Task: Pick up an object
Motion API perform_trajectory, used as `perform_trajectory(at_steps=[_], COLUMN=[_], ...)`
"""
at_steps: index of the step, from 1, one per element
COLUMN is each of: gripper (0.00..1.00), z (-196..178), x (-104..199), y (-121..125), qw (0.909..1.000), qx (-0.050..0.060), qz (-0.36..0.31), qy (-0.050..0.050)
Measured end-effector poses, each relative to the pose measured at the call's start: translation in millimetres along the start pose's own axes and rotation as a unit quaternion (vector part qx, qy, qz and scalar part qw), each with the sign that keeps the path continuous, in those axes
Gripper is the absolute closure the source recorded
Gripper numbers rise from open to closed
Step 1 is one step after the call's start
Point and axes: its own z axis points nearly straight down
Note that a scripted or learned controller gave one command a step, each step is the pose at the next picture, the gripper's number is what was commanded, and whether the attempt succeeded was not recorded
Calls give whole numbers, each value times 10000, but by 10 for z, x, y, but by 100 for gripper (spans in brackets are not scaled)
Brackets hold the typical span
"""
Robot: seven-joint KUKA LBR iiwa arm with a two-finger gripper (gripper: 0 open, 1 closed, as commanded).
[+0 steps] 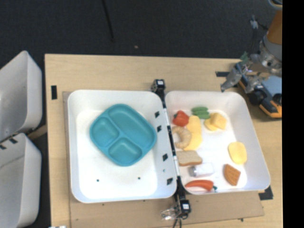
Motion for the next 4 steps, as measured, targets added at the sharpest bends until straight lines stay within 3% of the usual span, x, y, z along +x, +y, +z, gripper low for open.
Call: perform_trajectory(at_steps=[1,4], gripper=[0,0], z=[-58,1669], x=[8,-60], y=[15,-60], qw=[10000,10000], qx=[-45,-60], qz=[-16,2], qy=[-9,-1])
